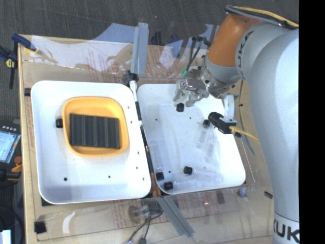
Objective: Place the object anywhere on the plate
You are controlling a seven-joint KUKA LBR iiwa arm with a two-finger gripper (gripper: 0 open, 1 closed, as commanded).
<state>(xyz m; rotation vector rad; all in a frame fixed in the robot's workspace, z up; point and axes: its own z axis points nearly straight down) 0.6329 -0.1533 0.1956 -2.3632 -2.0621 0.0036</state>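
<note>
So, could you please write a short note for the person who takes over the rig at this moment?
Gripper: over the far part of the right bin; I cannot tell if it holds anything.
Things: yellow plate in the left bin, with a dark ribbed block lying on it. Small black pieces lie near the right bin's front edge.
Done: if the block is the object, it is placed.
Left: confirm this.

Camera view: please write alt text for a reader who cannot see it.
A dark ribbed block lies on a yellow plate in the left white bin. The pincer hangs over the far side of the right bin.
</note>
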